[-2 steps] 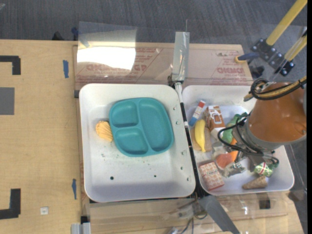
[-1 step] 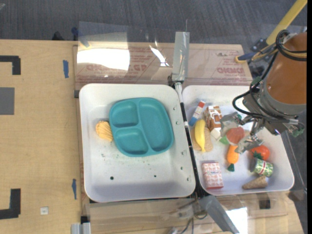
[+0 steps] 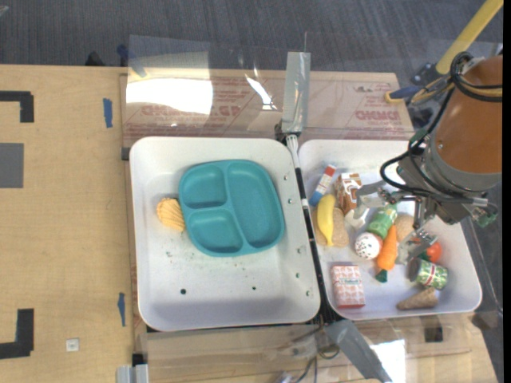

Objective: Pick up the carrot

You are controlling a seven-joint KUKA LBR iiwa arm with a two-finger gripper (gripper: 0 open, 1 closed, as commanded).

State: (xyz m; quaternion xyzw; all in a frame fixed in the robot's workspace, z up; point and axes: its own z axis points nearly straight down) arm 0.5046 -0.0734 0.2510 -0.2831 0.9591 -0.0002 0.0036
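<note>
The carrot (image 3: 387,251) is orange with a dark green end and lies at a slant in the middle of the right bin (image 3: 471,294). A white ball (image 3: 367,246) sits on its left and a green vegetable (image 3: 384,219) just above it. My gripper (image 3: 417,228) hangs low over the right bin, just right of the carrot's upper end and close to it. Nothing can be seen held in it. The grey wrist and orange band (image 3: 477,118) rise toward the upper right and hide part of the bin's far right side.
The right bin also holds a banana (image 3: 326,218), a small bottle (image 3: 323,180), a brown carton (image 3: 348,191), a pink can (image 3: 347,284), a green-and-red can (image 3: 432,274), a red tomato (image 3: 433,251) and a brown piece (image 3: 418,299). In the left bin (image 3: 152,294) are a teal divided plate (image 3: 231,206) and a yellow shell-shaped item (image 3: 170,212).
</note>
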